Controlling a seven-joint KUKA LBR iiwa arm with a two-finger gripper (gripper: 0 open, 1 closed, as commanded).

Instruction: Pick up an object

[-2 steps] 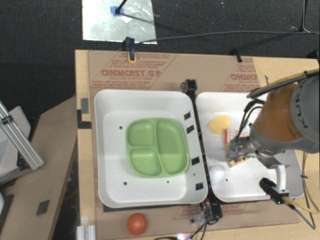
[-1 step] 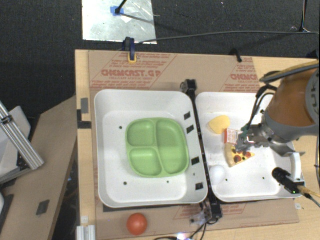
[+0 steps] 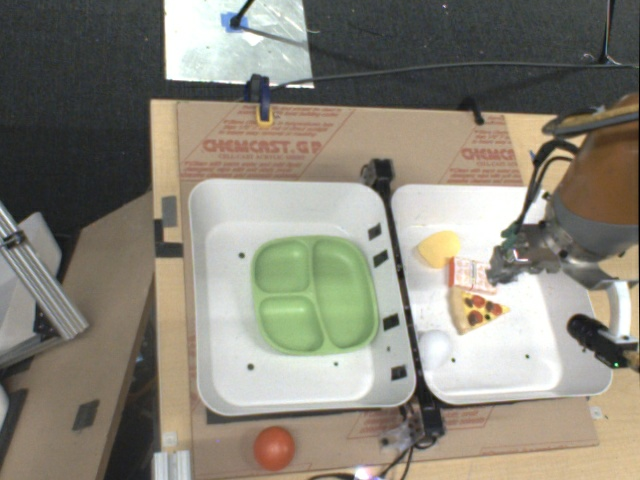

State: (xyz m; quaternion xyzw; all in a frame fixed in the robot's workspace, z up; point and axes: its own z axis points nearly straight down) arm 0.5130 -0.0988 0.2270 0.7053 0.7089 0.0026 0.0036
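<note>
Orange-red, a small ball [image 3: 274, 447] lies on the bench [image 3: 330, 133] at its near edge, just outside the near wall of the left bin [image 3: 215, 298]. Inside that bin a green divided plate [image 3: 314, 293] with three compartments rests flat near the middle.

Across the black-clipped seam, the right bin [image 3: 520, 373] carries the small objects. A white ball [image 3: 435, 348] sits by its near left corner, close to the dividing wall. Just beyond it lies a toy pizza slice [image 3: 474, 311], its point toward the right. A small red-and-white packet [image 3: 469, 273] touches the slice's far edge, and a yellow rounded piece [image 3: 438, 248] lies just beyond the packet toward the far left part of the bin.

Reaching in from the right, the grey arm with its orange band [image 3: 600, 168] lowers the end effector [image 3: 502, 266] just beside the packet's right end. Whether its fingers are parted or closed cannot be told, nor whether they touch the packet.

At the bench's far edge a blue-and-yellow clamp [image 3: 260, 100] grips the cardboard sheet.
</note>
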